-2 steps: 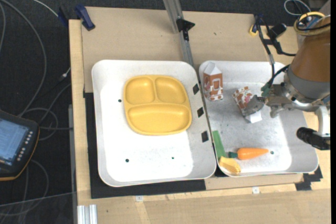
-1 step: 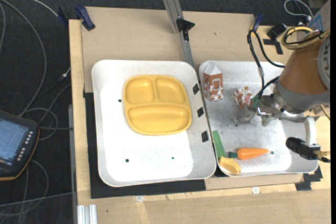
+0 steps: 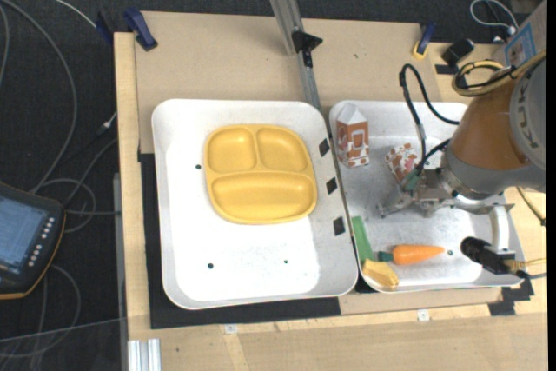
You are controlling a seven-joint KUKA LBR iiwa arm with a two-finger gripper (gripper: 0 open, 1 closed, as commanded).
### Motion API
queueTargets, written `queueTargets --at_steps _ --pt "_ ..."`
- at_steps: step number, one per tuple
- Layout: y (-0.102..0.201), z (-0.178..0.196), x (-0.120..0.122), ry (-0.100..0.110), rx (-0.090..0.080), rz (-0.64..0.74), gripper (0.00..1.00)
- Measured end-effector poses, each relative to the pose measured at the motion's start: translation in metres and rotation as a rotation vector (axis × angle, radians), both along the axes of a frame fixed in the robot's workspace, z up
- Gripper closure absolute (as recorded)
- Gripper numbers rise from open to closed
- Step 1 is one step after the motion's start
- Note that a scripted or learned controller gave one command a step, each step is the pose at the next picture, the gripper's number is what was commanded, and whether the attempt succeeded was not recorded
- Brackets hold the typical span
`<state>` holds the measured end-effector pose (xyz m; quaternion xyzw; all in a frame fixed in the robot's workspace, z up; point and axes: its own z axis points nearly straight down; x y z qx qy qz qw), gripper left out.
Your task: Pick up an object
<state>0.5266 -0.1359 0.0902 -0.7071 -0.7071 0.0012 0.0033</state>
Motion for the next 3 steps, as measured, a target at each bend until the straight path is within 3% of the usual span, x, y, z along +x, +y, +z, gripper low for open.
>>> queueTargets --at_steps 1,3 --pt "0.000 0.013 0.002 -0.006 0.000 0.001 1.00" --pt "-0.005 0.138 0.000 -0.015 -0.005 0.001 1.00"
